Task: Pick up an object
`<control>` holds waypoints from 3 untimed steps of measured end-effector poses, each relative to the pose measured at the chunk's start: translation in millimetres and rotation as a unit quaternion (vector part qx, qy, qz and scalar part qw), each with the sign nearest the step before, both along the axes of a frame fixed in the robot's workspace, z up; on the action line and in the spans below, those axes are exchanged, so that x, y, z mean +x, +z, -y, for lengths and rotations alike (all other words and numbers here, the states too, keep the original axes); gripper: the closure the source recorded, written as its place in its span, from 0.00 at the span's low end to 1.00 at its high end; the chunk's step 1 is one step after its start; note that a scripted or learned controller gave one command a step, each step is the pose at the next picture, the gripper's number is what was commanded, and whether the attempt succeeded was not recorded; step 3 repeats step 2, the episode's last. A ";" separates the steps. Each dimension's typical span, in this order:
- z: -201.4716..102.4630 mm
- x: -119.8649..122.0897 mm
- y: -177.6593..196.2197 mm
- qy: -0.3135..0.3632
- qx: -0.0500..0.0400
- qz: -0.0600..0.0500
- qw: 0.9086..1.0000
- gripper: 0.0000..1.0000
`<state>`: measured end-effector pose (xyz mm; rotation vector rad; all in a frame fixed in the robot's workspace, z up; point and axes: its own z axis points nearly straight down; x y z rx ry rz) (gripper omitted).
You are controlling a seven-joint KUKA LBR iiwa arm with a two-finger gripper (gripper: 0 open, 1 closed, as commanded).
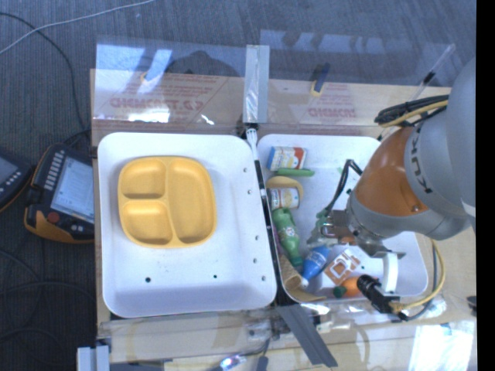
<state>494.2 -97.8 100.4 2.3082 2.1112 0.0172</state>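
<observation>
My gripper (pixel 328 229) is low over the middle of the right bin (pixel 325 141), reaching in from the right under the orange-banded wrist. Just below it lie a blue bottle (pixel 313 263) and an orange-and-white packet (pixel 343 267). To its left, along the bin's left wall, a green bottle (pixel 288 235) lies lengthwise. Farther back are a yellow-lidded jar (pixel 284 195), a green stick-like thing (pixel 294 172) and a small white carton (pixel 287 158). An orange item (pixel 349 287) sits at the front wall. The arm hides the right half of the bin.
The left bin (pixel 232 277) holds a yellow divided plate (pixel 166 201). A raised divider (pixel 263 207) separates the two bins. A teach pendant (pixel 62 195) lies off the bench at left.
</observation>
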 end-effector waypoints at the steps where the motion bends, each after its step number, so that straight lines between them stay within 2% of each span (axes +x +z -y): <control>1: 28.0 25.6 -9.0 0.025 0.003 -0.004 1.000 1.00; 2: 30.7 26.3 -9.8 0.023 0.000 -0.002 1.000 0.00; 3: 30.7 26.3 -9.8 0.023 0.000 -0.002 1.000 0.00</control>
